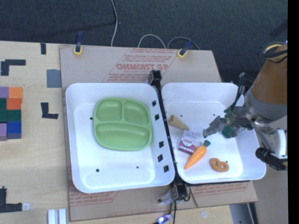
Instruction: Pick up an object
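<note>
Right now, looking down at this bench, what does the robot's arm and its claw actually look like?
The arm comes in from the right as a thick rounded body, orange-brown on top and grey below. Black cables loop along its side near the wrist. The claw is dark grey metal with slim fingers and a teal-green part by its base. A white-and-black fitting hangs lower right.

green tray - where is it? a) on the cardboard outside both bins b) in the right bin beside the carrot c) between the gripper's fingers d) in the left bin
d: the green tray lies flat inside the left bin, across the divider from the carrot in the right bin.
</note>
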Robot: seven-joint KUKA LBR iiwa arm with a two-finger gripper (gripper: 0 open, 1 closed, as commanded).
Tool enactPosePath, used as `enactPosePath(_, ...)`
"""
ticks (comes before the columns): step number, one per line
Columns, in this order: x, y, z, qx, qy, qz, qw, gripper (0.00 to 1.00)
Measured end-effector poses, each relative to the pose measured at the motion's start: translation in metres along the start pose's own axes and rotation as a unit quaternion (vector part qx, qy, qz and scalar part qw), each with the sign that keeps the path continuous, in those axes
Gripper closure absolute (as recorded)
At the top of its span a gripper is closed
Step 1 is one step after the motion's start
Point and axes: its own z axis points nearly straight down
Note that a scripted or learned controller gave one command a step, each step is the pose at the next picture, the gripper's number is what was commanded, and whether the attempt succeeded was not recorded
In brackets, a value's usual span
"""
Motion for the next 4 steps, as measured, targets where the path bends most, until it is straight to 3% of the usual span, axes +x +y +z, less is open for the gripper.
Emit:
enactPosePath(1, 0.000, 0.003, -0.006, -0.006, -0.001, -0.002, 1.0000, 0.00)
enactPosePath(3, -0.003, -0.002, 0.112, -0.003, 0.000, -0.001, 1.0000, 0.00)
enactPosePath(4, -0.003, -0.002, 0.147, -0.006, -0.001, -0.002, 1.0000, 0.00)
